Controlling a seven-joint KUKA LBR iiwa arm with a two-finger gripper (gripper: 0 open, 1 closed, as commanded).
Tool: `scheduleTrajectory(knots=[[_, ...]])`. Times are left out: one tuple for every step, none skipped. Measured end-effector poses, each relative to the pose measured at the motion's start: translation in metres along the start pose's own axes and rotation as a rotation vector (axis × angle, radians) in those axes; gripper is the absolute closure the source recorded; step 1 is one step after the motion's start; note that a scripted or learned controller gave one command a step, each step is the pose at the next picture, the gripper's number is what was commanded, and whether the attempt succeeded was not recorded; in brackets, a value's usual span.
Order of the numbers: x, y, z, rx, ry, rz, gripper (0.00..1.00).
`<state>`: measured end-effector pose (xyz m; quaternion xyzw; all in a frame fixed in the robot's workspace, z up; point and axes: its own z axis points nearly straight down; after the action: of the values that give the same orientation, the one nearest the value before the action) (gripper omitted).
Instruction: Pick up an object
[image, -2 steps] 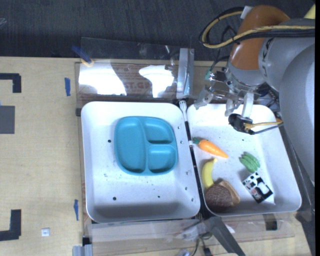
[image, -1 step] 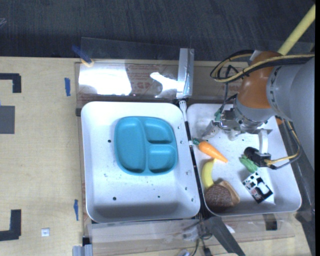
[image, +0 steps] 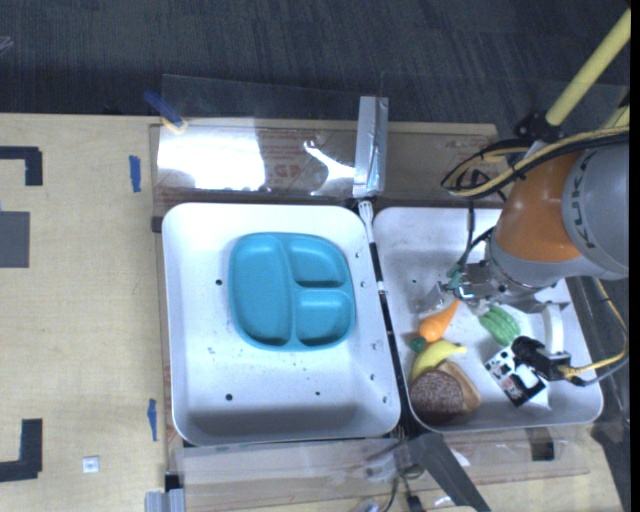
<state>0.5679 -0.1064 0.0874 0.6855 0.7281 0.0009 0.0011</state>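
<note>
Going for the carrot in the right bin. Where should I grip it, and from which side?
Probably grip the carrot across its thick lower middle, coming from above. It lies flat and slanted, so close the fingers across its narrow width. The banana sits close below, so stay toward the upper half.

We see bright, even overhead light, with strong glare on the clear plastic sheet (image: 255, 160) behind the left bin (image: 190, 330). Focus is slightly soft throughout, and shadows are faint.

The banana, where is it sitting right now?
The banana lies in the right bin, near its left wall, just below the carrot and touching the top of the brown bun.
</note>
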Motion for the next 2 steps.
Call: scheduleTrajectory(knots=[[0.009,0.002,-0.104,-0.004,-0.001,0.159,0.00],[0.016,-0.011,-0.005,0.004,0.001,0.059,0.00]])
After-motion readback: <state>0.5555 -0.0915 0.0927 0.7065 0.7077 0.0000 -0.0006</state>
